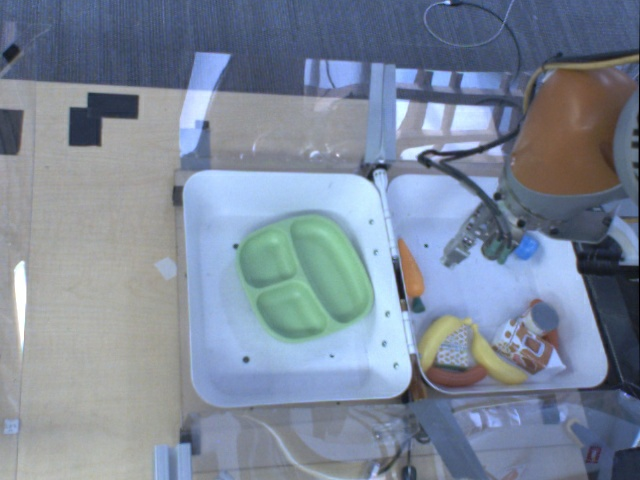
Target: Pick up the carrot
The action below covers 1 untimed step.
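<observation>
The carrot [411,271] is orange with a green top and lies along the left wall of the right bin [590,308], pointing up and down the view. My gripper [470,245] hangs over the middle of that bin, to the right of the carrot and a little higher in the view, with a clear gap to it. Its fingers point down and left, and nothing is seen between them.
The left bin [215,368] holds a green divided plate [303,277]. At the right bin's front lie bananas [470,353], a red item [457,374] and a small carton [527,344]. A blue object [526,249] sits by the wrist. Cables run behind the bins.
</observation>
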{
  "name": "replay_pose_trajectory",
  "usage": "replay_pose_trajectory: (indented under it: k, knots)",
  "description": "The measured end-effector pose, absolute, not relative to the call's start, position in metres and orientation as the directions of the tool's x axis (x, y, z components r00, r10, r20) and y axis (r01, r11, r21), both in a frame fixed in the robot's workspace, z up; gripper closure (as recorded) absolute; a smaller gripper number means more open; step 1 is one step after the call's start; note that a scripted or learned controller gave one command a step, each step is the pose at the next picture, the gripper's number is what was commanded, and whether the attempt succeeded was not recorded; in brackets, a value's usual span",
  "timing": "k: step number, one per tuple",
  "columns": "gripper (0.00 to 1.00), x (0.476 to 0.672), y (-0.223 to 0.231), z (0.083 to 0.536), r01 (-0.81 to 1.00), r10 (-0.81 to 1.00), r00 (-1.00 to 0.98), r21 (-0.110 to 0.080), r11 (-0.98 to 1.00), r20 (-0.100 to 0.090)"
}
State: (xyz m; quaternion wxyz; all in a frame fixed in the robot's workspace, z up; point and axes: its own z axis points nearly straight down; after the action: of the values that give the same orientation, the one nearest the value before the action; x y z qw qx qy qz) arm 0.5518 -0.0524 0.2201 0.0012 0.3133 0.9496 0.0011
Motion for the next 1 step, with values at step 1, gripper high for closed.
replay_pose_trajectory:
  k: [1]
  knots:
    - [1.0,0.5217,-0.1382,0.2365,0.337,0.337,-0.942,0.002,0.942,-0.006]
